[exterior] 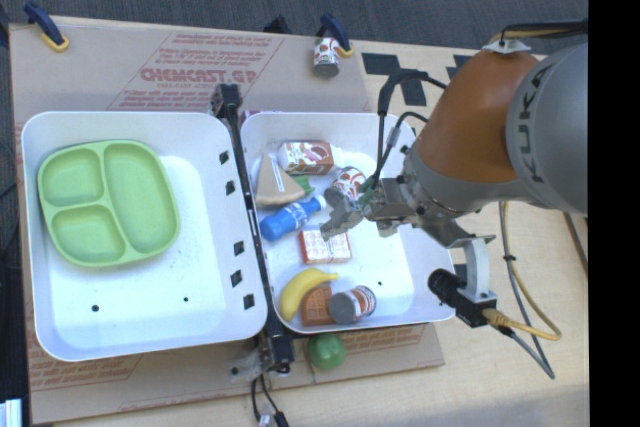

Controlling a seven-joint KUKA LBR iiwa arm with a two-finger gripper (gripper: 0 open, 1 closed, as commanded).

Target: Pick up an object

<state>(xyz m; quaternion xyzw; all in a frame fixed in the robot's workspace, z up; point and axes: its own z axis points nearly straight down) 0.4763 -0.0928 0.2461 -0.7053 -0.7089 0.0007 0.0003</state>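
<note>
1. Presently, two white bins are seen side by side on the desk: the left bin carries a green divided tray, and the right bin carries a cluster of small things.
2. Among those things, a brown carton lies toward the far wall, a blue bottle lies near the divider, a red-and-white packet sits in the middle, a banana lies at the near side, and a can lies on its side just beside the banana.
3. A red-and-white can is also seen, just beyond the fingers.
4. A green ball rests outside the bins, at the near edge.
5. The end effector is lowered into the right bin, directly over the red-and-white packet and next to the bottle's cap end.
6. Its fingers appear spread and released; nothing is seen gripped between them.
7. The step in hand is judged to be the approach, with no object lifted yet.
8. For the next move, a final descent around one single item is called for, likely the packet, followed by a firm closing.
9. Care is needed, since the neighbouring bottle and can sit close and could be nudged or block a finger.
</note>
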